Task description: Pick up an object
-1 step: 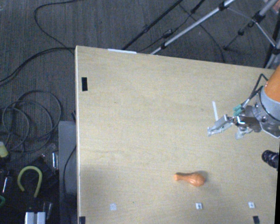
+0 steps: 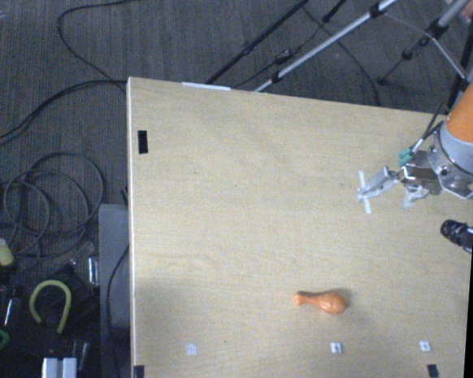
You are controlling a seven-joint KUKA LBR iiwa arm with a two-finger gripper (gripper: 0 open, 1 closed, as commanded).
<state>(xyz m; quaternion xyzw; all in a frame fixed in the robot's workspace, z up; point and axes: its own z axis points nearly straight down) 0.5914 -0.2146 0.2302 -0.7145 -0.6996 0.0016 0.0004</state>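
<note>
Gripper [image 2: 370,189] hovers far right, apparently spread and carrying nothing (blurry); it should descend squarely over the orange object [image 2: 322,302], well apart nearer.

I am working over a pale tan, matt, wood-look bench top [image 2: 244,201] with a smooth finish. The small orange pear-shaped object [image 2: 322,302] is looking smooth and slightly glossy, like plastic. My light grey gripper [image 2: 368,190] is showing pale metal-like surfaces.
</note>
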